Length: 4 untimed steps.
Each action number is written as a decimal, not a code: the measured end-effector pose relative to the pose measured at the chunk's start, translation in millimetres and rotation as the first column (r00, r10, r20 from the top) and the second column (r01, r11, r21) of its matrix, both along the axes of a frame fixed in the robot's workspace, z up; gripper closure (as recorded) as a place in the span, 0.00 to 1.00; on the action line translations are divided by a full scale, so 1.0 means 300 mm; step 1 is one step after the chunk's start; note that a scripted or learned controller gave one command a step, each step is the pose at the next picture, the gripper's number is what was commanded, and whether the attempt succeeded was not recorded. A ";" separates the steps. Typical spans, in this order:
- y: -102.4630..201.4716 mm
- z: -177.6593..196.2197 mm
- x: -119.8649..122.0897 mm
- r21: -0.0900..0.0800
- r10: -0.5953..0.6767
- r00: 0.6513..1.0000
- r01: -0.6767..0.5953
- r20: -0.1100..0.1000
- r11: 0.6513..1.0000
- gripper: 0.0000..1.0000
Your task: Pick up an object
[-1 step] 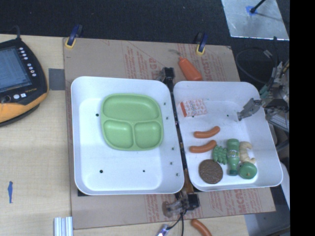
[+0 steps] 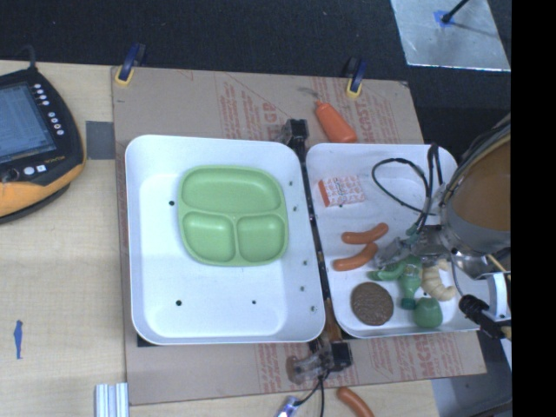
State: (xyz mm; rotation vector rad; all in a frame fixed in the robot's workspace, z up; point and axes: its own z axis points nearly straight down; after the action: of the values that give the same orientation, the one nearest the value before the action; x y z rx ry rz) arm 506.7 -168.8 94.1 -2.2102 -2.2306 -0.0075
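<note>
Landmark: right bin (image 2: 326, 307), all places given rel. to it.
Orange piece (image 2: 356, 400): you see it below the bin's near edge, on the cardboard (image 2: 217, 94), next to a clamp w/ cable (image 2: 317, 363).
Brown disc (image 2: 372, 303): inside bin, near edge, approx. centre.
Green items (image 2: 417, 302): inside bin, near-right corner, just beside the disc; a pale curved piece (image 2: 437, 283) lies among them.
Gripper (image 2: 408, 248): over bin's right half, above the green pile; arm (image 2: 482, 198) comes in from the right. Fingers: can't tell if parted or closed, tangled w/ clutter; you can't confirm anything held.
Two sausages (image 2: 360, 243): inside bin, centre-left, just left of the gripper, side by side, apart from it.
Printed packet (image 2: 341, 189): inside bin, far-left part.
Black cable (image 2: 404, 185): loops over bin's far-right part.
Left bin (image 2: 148, 233): touching right bin's left wall; holds green divided plate (image 2: 233, 214).
Carrot-like piece (image 2: 334, 122): beyond the far edge, on cardboard.
Pendant (image 2: 35, 142): well left, past left bin.
</note>
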 end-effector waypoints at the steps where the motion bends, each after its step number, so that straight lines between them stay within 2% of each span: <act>1: 0.222 -0.008 0.108 -0.005 -0.002 1.000 0.002 -0.005 1.000 0.00; 2: 0.217 0.025 0.107 -0.007 0.001 1.000 -0.001 -0.006 1.000 1.00; 3: 0.041 0.266 0.277 -0.005 -0.006 1.000 0.006 -0.004 1.000 1.00; 4: 0.042 0.264 0.277 -0.004 -0.006 1.000 0.006 -0.005 1.000 0.00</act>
State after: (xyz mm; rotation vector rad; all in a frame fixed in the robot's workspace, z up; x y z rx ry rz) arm 589.6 -156.3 173.2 -2.2165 -2.2237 0.0030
